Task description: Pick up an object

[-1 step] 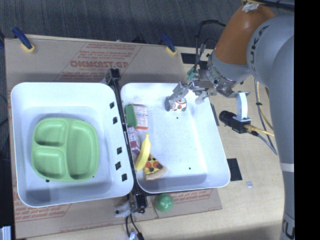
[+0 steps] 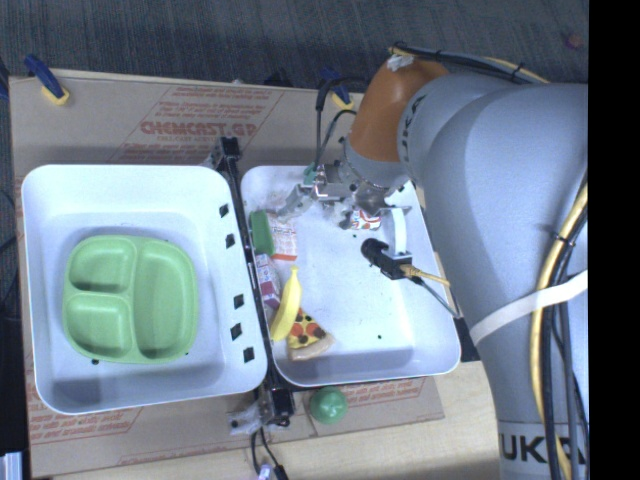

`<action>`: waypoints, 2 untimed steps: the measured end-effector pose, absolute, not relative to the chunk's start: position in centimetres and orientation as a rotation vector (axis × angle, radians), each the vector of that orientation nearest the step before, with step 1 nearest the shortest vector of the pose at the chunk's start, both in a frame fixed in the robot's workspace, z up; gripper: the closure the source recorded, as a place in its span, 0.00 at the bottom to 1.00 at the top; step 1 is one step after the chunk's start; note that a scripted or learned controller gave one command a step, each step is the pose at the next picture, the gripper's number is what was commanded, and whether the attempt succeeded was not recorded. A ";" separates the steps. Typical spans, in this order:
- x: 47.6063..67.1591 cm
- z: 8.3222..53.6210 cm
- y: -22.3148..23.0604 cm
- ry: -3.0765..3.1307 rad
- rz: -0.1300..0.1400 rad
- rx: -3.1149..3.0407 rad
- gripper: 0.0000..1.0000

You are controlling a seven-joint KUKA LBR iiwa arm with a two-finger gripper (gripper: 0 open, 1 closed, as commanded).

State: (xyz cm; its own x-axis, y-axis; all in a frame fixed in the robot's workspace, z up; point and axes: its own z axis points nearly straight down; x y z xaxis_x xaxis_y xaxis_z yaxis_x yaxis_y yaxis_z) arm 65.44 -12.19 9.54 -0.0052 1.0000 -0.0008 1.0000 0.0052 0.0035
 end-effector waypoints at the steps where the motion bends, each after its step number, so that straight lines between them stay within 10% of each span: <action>1: 65.6 10.7 -12.0 2.230 0.010 2.210 1.00; 2: 65.7 19.3 -2.1 2.231 0.002 2.215 1.00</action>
State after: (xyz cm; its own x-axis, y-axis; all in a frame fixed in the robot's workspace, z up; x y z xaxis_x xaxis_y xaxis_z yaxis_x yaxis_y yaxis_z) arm 65.71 -2.07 19.31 -0.0072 1.0000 0.0021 1.0000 0.0072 -0.0004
